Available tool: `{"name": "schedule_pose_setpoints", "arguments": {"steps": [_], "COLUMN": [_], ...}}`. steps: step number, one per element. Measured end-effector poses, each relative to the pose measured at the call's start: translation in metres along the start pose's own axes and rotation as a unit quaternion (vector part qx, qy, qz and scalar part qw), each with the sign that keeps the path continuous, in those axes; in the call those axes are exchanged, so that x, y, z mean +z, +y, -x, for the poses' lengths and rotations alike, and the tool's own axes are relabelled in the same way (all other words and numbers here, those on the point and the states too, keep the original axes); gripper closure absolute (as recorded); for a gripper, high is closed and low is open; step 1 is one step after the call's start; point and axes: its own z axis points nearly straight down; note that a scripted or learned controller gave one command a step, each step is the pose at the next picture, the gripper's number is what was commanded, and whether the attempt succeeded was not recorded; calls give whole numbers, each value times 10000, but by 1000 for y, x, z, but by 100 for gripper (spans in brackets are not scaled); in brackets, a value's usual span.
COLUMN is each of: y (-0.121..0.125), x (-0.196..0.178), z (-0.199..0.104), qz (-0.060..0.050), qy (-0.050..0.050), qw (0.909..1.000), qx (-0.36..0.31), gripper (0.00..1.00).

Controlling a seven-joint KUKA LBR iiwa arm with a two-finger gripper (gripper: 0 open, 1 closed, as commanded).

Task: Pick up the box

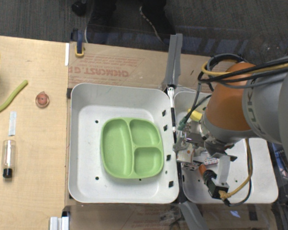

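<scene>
arm: enters right of frame, wrist bent down over right bin's left edge
left bin: centre, open rim around green 3-section tray
right bin: cramped
gripper: state unclear
box: can't locate

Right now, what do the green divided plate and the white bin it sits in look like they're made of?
The green divided plate looks like molded plastic, matte to satin: uniform color, soft rounded compartment ridges, only faint sheen. The white bin under it also seems to be plastic, smooth and slightly glossy, with rounded corners and a formed rim; painted metal can't be ruled out.
</scene>
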Motion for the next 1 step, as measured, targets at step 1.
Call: {"name": "schedule_pose_setpoints", "arguments": {"steps": [1], "y": [14], "x": [-110], "z": [63], "qz": [1], "qy": [-3], "qw": [9999], "qx": [-165], "gripper": [100]}}
